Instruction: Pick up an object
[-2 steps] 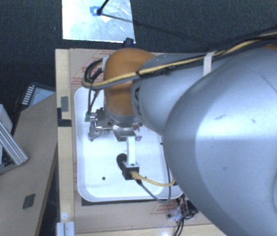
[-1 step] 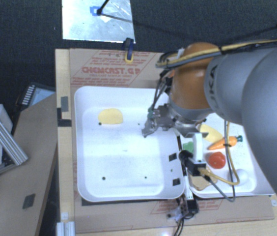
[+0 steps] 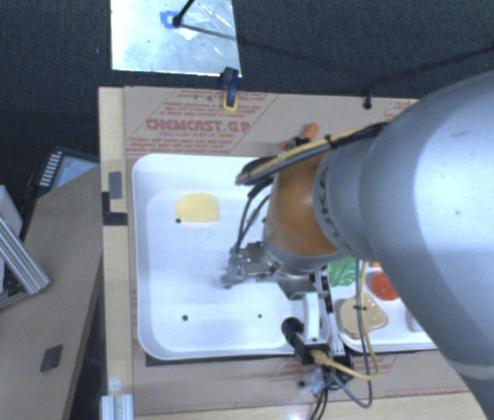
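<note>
The gripper (image 3: 234,269) hangs low over the middle of the left bin (image 3: 155,322), at the end of a grey arm (image 3: 440,226) that enters from the right and crosses most of the picture, with an orange band (image 3: 291,208) just above the wrist. It looks like a small metal assembly angled toward the bin's floor, and nothing can be seen held in it; whether it is open or closed cannot be told from this slanted overhead view. The nearest loose thing is a pale yellow object (image 3: 197,207), rounded and rather flat, lying on the bin floor toward the far left corner. From the gripper it lies up and to the left, apart from it, with bare white floor between the two. Its slightly longer side runs roughly parallel to the bin's far edge. This offset is probably what the next move depends on: the gripper would need to travel toward that far left corner before descending. In the right bin (image 3: 405,344), largely hidden beneath the arm, parts of a green object (image 3: 343,272), a red object (image 3: 384,287) and a tan object (image 3: 363,316) show near the dividing edge. Both bins rest on a worktop (image 3: 203,121) covered in brown printed board.
</note>
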Robot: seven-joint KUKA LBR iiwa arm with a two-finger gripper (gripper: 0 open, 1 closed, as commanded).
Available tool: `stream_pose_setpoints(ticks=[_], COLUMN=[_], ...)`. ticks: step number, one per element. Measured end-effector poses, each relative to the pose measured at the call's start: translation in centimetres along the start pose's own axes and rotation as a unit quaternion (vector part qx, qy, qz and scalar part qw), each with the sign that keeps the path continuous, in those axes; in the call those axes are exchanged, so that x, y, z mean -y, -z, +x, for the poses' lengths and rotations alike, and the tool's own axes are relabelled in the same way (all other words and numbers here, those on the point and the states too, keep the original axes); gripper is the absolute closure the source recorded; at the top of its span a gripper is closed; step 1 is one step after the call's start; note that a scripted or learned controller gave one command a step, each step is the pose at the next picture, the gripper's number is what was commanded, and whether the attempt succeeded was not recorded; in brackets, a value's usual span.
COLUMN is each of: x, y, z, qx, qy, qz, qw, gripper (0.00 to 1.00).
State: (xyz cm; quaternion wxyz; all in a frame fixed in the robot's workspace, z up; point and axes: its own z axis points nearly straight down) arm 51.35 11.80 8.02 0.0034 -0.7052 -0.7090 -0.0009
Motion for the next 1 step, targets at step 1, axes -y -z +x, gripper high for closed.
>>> stream_pose_setpoints(ticks=[1], x=[-0.93], y=[0.39], z=[6.22], qx=[0.001], qy=[0.002], qz=[-0.003], qw=[1.0000], gripper=[0.00])
